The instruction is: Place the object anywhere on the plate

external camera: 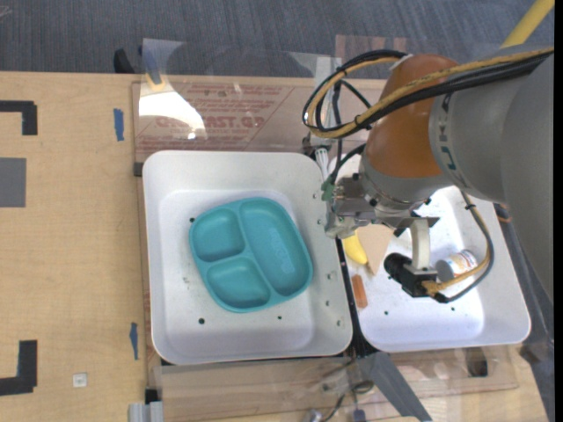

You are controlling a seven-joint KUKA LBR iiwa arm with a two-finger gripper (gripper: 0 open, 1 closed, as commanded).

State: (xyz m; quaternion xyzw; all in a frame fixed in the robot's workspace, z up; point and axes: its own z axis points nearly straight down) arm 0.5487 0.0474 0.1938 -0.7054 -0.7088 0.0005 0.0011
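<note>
I see my pincer (pixel 352 225) low over the right bin's (pixel 457 323) left edge; whether it grips anything I cannot tell; a yellow piece (pixel 354 251) lies just below it; the teal plate (pixel 251 253) sits leftward in the left bin (pixel 167 236).

The counter (pixel 62 262) is showing a pale, matt wood-like board with a fine grain. The two bins, left (pixel 167 323) and right (pixel 493 319), are looking like smooth white plastic, the right one catching a bright glare. The plate (pixel 251 253) is appearing as smooth teal plastic with a soft sheen. The arm (pixel 501 121) is presenting a smooth grey shell, and its orange band (pixel 409 121) is gleaming glossily. A clear plastic sheet (pixel 220 117) behind the bins is reflecting light. Black cables (pixel 343 86) are looking rubbery and slightly shiny.
</note>
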